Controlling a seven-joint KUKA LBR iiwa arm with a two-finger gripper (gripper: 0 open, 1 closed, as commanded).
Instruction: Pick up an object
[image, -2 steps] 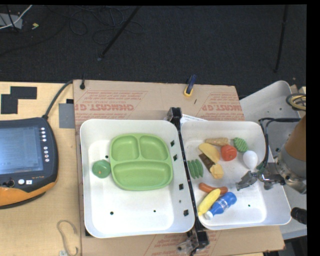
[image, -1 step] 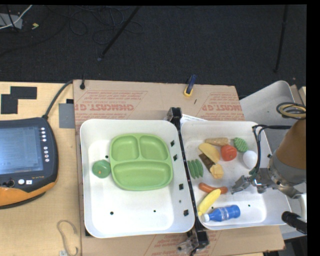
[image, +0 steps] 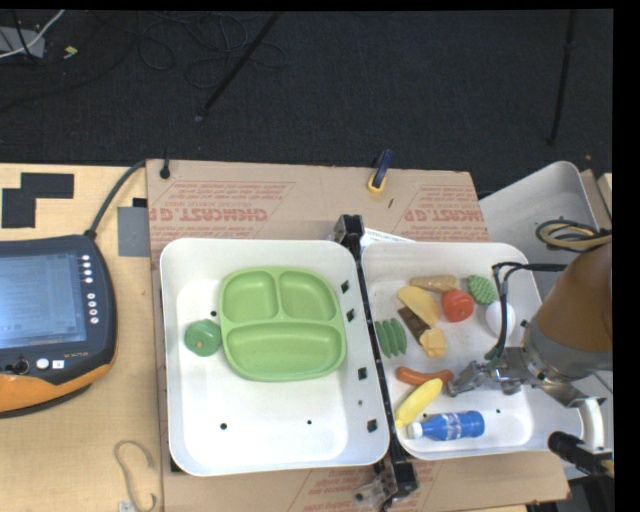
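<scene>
The blue bottle (image: 447, 427) lies sideways, white cap leftward; the pincer (image: 468, 379) above: grip unclear.

dark carpet floor (image: 300, 80) with cables, cardboard-topped bench (image: 300, 200), tablet (image: 45, 310)

The divided plate (image: 281, 325) lay in the left bin (image: 190, 430); the bottle (image: 448, 427) lay in the right bin (image: 520, 432), near its front wall.

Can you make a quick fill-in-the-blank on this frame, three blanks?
1. The green divided tray lies in the ____ bin.
2. The small green ball sits just to the ____ of that tray.
3. The bottle near the gripper has a ____ label.

Missing words: left; left; blue
</scene>
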